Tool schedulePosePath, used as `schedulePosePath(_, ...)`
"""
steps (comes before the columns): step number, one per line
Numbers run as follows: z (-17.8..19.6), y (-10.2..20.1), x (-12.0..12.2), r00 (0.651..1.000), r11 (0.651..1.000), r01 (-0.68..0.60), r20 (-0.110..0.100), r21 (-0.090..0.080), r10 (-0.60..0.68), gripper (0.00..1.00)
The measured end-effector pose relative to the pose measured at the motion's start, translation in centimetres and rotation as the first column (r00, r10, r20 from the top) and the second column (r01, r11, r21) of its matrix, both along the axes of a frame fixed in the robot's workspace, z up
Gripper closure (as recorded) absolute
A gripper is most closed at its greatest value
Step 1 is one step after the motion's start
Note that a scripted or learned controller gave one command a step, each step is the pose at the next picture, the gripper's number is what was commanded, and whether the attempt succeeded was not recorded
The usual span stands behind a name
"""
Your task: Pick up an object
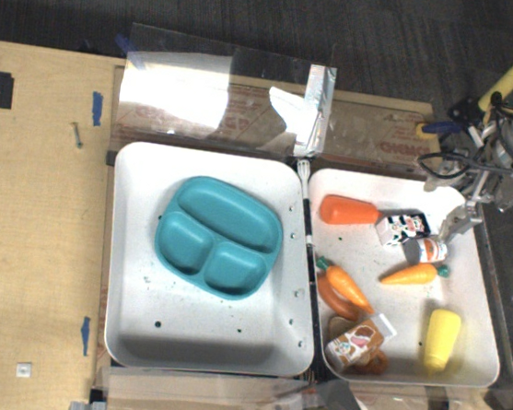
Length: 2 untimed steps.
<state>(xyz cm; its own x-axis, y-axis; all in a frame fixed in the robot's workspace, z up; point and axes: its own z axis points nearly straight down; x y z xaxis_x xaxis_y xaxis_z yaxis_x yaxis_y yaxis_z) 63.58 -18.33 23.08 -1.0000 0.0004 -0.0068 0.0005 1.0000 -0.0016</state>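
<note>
While the gripper hangs at the right bin's far right, fingers' state unclear, nearest target is a small orange plastic carrot just left & nearer. Prob. light, stiff, slick; grip across thick mid-body.

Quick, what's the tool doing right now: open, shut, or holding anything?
Tool: above the far right corner of the right white bin; whether it is open or shut cannot be told, and nothing is seen held in it.
</note>
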Motion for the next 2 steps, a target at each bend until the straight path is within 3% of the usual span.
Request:
schedulePosePath(1,-11.2,-2.5,-2.9,0.995,0.995,0.095,0.032,-0.001,-0.095,0.0)
schedulePosePath(2,-14.3,-3.3,-11.6,0.98,0.98,0.2,-0.002,0.004,-0.2,0.0)
